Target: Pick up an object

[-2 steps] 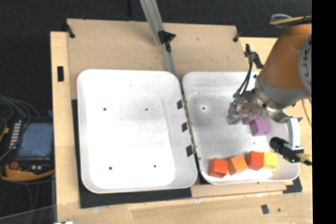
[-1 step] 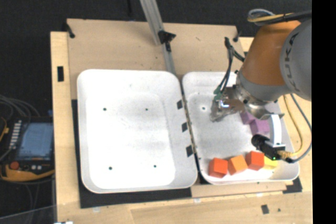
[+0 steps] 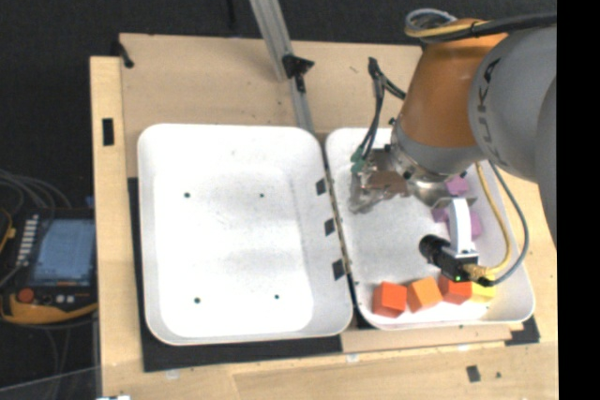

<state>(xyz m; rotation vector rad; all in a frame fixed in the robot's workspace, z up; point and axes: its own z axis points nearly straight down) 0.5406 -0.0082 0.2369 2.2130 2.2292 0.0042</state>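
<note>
A grey KUKA arm (image 3: 511, 98) with an orange band (image 3: 448, 94) above its wrist leans in over the right-hand bin (image 3: 394, 234), its bulk covering much of that bin's far half. The hand (image 3: 373, 187) hangs low over the bin's inner far corner, beside the divide between the two bins; from this slant it cannot be told whether it is open or closed, and no object can be seen in it.

The objects for the pick-up lie well apart from the hand, pushed toward the near rim of the same bin: an orange block (image 3: 389, 298) nearest the divide, a lighter orange block (image 3: 424, 292) touching it, then a red block (image 3: 457, 288) and a yellow piece (image 3: 483, 290) at the end of the row. Purple pieces (image 3: 461, 186) peep out from beneath the arm on the hand's far side from the divide, beside a white part and a black fitting that appear to belong to the rig. The clustering looks like the result of loose pieces settling against the wall, and the hand seems poised over bare floor rather than over any of them.

The left-hand bin (image 3: 234, 229), beyond the divide from the hand, shows a white floor with a few dark specks. Both bins sit on a pale wooden bench (image 3: 202, 80) over dark flooring. A metal strut (image 3: 267, 0) slants away behind the bins, and a handheld controller (image 3: 52, 262) with a lit screen rests far off past the left-hand bin.
</note>
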